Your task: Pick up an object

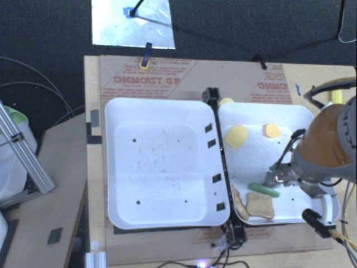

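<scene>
Pincer (275, 178) low in rt bin (301, 116), by green obj (263, 190).

The arm (329, 144) runs off the picture's edge at three o'clock, and its bulk covers the far corner of the right bin (295, 113). The pincer (274, 178) is small and dark against the bin floor; whether its fingers stand apart or together cannot be told. The green object (263, 190) disappears under it at one end. The tan piece (240, 202) at six o'clock is partly tucked behind the bin's rim. The counter (167, 77) bears faint, blurred lettering.
</scene>
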